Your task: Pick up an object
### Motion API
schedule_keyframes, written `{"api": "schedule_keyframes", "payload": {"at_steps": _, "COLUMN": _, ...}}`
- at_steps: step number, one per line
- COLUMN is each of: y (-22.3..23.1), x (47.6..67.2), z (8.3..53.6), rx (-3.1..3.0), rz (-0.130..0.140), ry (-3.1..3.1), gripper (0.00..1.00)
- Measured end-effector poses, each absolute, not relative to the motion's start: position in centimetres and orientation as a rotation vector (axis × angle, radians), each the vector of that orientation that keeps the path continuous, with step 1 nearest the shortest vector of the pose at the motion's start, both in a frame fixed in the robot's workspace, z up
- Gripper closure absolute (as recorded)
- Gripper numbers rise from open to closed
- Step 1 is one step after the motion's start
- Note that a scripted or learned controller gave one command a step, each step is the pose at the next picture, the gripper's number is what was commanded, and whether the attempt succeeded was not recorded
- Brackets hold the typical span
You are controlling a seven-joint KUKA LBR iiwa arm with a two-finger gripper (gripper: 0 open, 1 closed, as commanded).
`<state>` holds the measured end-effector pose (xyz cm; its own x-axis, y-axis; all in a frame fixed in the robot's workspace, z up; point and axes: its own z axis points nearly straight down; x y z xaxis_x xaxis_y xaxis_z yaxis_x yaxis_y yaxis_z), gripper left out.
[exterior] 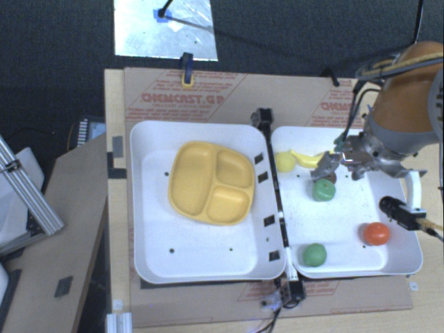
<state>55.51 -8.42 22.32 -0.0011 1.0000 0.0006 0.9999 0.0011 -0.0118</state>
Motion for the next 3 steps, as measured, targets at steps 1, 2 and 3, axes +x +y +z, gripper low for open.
{"api": "schedule_keyframes", "payload": {"at_steps": 1, "y": -8.4, "x": 55.8, "z": 23.0, "rx": -2.219, "rz": -0.001, "ry": -2.226, "gripper": 0.00}}
{"api": "schedule_keyframes", "payload": {"at_steps": 2, "y": -9.0, "x": 56.4, "z": 18.4, "rx": -2.220, "rz": 0.001, "ry": -2.222, "gripper": 0.00}}
{"api": "schedule_keyframes", "payload": {"at_steps": 3, "y": -8.9, "x": 57.4, "z": 12.9, "rx": -2.219, "rz": 0.002, "ry": -2.221, "gripper": 0.00}}
